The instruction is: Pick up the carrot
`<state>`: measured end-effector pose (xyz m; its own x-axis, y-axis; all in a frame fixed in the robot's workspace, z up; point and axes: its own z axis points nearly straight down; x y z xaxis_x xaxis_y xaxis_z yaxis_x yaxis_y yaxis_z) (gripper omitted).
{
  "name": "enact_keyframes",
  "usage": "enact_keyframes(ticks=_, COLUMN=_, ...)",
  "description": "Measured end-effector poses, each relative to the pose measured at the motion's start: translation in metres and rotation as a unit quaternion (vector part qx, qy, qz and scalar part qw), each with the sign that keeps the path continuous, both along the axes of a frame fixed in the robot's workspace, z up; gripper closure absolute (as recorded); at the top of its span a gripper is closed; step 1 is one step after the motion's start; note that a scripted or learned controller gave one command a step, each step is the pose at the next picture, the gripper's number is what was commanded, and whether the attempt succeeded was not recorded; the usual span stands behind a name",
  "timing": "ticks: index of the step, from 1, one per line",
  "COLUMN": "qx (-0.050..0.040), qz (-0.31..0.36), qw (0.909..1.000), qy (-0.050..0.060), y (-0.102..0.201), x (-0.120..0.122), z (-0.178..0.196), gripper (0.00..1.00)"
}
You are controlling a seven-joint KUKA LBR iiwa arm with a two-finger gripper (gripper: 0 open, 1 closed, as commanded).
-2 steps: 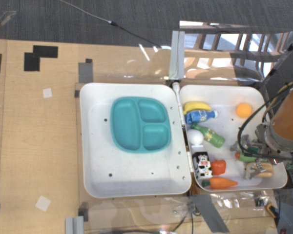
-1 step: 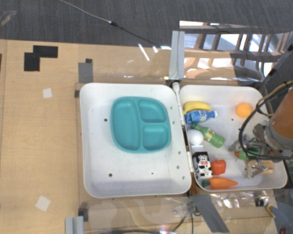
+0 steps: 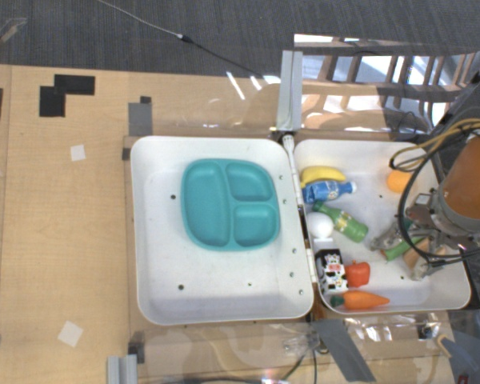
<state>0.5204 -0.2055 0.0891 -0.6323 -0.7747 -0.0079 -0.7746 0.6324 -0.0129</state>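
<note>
The carrot (image 3: 366, 299), orange with a darker stem end, lies flat along the front wall of the right bin (image 3: 456, 298). My gripper (image 3: 400, 258) is low in the same bin, up and to the right of the carrot and apart from it. Its fingers stand spread open. A small green piece (image 3: 395, 252) lies right by them, and I cannot tell whether it touches them. The arm's orange band (image 3: 469, 186) sits above the wrist at the right edge.
Left of the gripper lie a red item (image 3: 358, 274), a black-and-white block (image 3: 331, 269), a white egg (image 3: 320, 226), a green bottle (image 3: 344, 222), a blue bottle (image 3: 330, 190) and a banana (image 3: 320, 173). An orange ball (image 3: 398, 181) sits at the back. A teal divided plate (image 3: 229, 203) rests in the left bin (image 3: 156, 294).
</note>
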Motion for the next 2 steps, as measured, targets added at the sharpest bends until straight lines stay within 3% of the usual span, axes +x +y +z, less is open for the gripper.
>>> enact_keyframes(ticks=1, qx=-0.0031, qz=0.181, qw=0.9835, qy=-0.001, y=0.000, x=-0.025, z=0.000, gripper=0.00)
enact_keyframes(ticks=2, qx=-0.0015, qz=0.246, qw=0.9692, qy=0.001, y=0.002, x=0.060, z=-0.001, gripper=0.00)
